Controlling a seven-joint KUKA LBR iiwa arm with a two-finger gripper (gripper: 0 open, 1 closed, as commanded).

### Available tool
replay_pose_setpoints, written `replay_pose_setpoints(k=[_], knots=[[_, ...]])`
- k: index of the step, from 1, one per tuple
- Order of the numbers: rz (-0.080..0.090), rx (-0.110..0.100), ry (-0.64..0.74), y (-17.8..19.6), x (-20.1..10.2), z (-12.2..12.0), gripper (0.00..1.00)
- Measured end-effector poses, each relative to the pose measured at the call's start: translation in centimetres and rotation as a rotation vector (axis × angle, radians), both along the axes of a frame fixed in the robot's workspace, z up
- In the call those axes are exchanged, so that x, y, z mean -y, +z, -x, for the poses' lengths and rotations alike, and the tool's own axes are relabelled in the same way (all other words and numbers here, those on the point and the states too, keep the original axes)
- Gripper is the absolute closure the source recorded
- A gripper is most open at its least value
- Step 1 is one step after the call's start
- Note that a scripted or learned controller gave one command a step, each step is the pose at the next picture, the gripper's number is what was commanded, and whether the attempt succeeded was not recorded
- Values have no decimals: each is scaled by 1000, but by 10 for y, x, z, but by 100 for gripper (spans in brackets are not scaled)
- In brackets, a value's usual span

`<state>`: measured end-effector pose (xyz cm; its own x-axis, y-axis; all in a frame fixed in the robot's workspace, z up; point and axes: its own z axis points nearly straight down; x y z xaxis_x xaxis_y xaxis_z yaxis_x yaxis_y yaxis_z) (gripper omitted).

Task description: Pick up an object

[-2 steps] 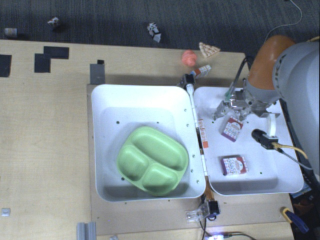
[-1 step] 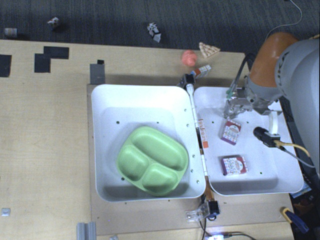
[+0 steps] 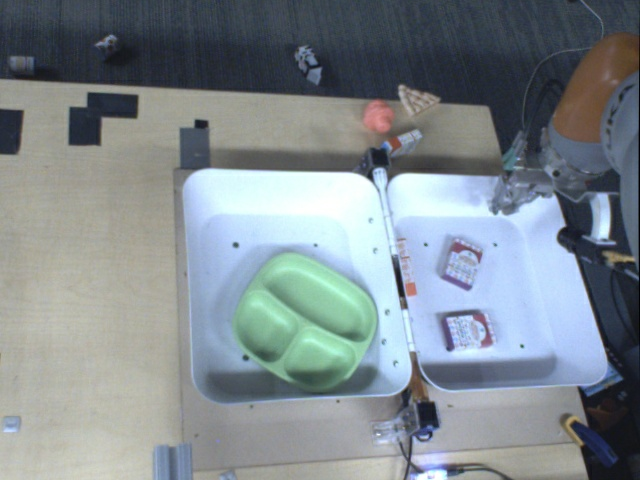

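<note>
A green divided plate [image 3: 305, 318] lies tilted in the left bin [image 3: 215, 208]. Two small red-and-white packets rest in the right bin [image 3: 540, 363]: one [image 3: 461, 263] near the middle, the other [image 3: 467, 330] closer to the front. My gripper [image 3: 507, 201] hangs over the right bin's far right corner, well apart from both packets. Nothing shows between its fingers.
Behind the bins on the bench lie a pink ball [image 3: 378, 116], a pizza-slice toy [image 3: 417, 99] and a small tube [image 3: 402, 143]. Dark blocks [image 3: 101, 118] sit on the bench at the far left. Cables run along the right side.
</note>
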<state>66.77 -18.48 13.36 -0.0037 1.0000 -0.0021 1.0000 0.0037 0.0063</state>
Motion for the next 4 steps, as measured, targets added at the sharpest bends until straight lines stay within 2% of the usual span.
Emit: replay_pose_setpoints(k=[1, 2, 3, 4], knots=[[-1, -1, 1, -1, -1, 0, 0], [-2, -1, 1, -48, -60, 57, 0], [-1, 5, 3, -36, -61, 55, 100], [-4, -1, 2, 52, -136, 108, 100]])
